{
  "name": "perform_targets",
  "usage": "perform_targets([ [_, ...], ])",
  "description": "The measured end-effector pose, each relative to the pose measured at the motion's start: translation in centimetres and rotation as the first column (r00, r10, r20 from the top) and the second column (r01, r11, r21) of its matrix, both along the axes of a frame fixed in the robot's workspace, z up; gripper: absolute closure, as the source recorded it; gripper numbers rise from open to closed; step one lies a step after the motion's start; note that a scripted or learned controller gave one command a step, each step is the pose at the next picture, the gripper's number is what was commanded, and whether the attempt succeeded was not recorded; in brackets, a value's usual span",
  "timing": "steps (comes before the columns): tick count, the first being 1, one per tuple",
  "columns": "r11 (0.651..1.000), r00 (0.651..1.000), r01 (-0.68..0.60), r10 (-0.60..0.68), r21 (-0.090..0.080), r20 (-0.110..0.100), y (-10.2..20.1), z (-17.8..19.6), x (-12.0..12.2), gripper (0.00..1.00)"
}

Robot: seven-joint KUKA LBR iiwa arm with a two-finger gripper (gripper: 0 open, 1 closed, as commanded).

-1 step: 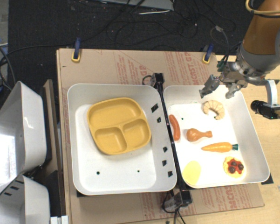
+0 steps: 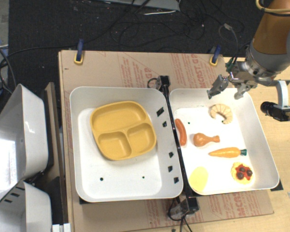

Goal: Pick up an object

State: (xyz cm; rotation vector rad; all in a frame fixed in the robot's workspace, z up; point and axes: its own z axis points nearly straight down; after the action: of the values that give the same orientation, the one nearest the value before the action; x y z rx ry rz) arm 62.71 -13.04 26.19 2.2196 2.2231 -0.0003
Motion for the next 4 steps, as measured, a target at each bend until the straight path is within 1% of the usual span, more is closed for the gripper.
perform_targets([
  [1,1.0,1.0,0.0,0.0,0.001,-0.005,0.9,-5.7,-0.5,0.0],
  [2,1.0,1.0,0.002,-0.002,0.0,-0.003,1.0,-10.1,-1.0,0.0],
  [3,1.0,1.0,-0.001,0.001,0.001,-0.004,1.4,-16.2,-0.3,0.0],
  [4,1.0,1.0,0.0,0.0,0.0,0.002,1.4,-14.7,-0.2,1.0],
])
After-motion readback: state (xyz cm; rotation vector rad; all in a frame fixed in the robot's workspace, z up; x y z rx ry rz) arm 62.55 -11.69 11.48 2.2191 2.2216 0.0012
